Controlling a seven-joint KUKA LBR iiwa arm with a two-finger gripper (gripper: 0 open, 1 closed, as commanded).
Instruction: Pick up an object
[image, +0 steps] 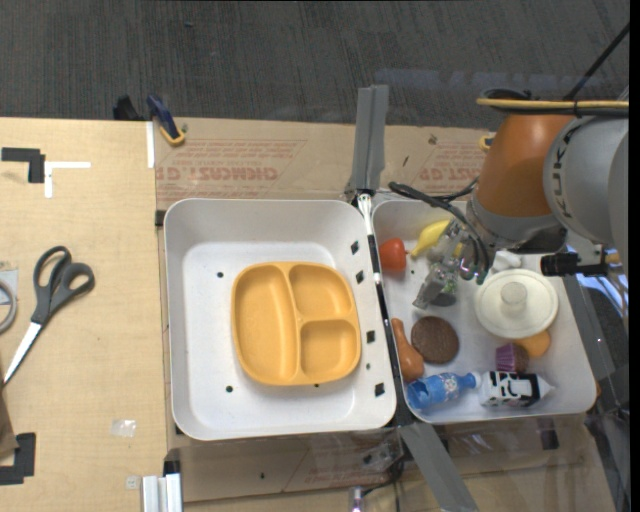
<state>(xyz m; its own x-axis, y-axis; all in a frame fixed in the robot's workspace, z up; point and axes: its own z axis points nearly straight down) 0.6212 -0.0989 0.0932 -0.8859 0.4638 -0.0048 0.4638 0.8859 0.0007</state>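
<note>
Tool (447, 275) hangs over the right bin (572, 402); can't tell its state. That banana (432, 236) looks light and stiff. I'd pinch mid-body.

Arm over the right bin (575, 400), pincer (440, 285) low among the clutter.
A brown disc (435, 339) lies at the pincer's six o'clock, a red ball (392, 253) at ten o'clock; the left bin (200, 300) holds a yellow divided plate (296, 322).

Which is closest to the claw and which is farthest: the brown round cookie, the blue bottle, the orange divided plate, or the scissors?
From the claw, in the camera view:
1. Brown cookie, just below it in the right bin.
2. Blue bottle, at that bin's near edge.
3. Orange plate, in the left bin.
4. Scissors, far left on the bench.
</note>
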